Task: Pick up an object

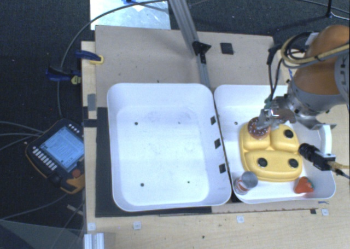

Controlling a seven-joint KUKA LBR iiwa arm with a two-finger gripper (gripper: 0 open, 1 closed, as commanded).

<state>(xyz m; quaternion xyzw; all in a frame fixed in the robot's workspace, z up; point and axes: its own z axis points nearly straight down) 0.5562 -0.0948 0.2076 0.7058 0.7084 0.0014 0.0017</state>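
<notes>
Small round reddish-brown speckled disc (255, 128) sits on the upper-left corner of a large yellow moulded plastic toy (272, 152) in the right white bin (232, 100). Gripper (264, 122) hangs right over the disc, touching or just above it; whether clenched or released, cannot tell. Likely the grasp approach. Best centred on the disc, descending straight, not nudging the yellow toy. Near the bin's front wall: a grey-capped small object (246, 181) and an orange-red piece (303, 185). Left white bin (117, 100) alongside, on the counter (147, 56).
</notes>
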